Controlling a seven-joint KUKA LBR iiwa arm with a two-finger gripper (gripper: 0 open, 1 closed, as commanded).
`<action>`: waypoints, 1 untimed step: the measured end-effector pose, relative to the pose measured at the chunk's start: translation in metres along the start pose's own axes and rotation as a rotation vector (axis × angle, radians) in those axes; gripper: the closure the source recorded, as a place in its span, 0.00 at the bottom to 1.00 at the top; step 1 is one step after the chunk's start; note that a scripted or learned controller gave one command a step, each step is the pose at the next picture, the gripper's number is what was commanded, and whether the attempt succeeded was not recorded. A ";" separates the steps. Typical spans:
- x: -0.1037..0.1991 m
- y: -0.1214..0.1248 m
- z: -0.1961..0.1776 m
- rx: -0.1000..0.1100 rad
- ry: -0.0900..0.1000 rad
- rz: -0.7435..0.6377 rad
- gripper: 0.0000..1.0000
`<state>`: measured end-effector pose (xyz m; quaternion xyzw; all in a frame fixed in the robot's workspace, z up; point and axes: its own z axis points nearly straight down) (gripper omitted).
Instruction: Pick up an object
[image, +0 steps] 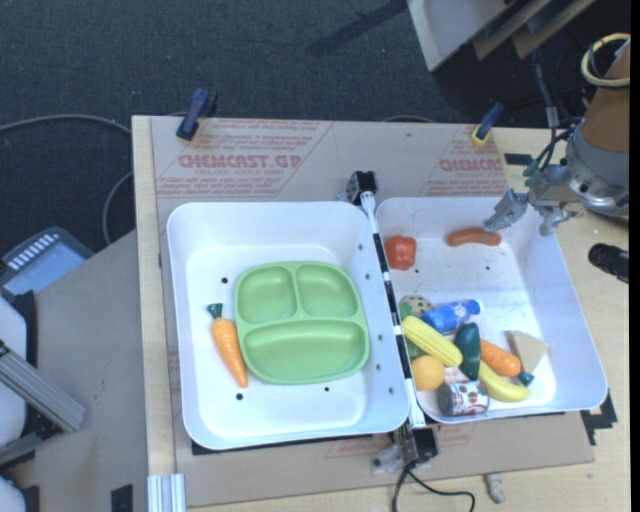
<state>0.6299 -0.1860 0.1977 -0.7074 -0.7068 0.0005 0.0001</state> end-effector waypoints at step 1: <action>0.050 0.036 0.058 0.000 0.002 -0.002 0.00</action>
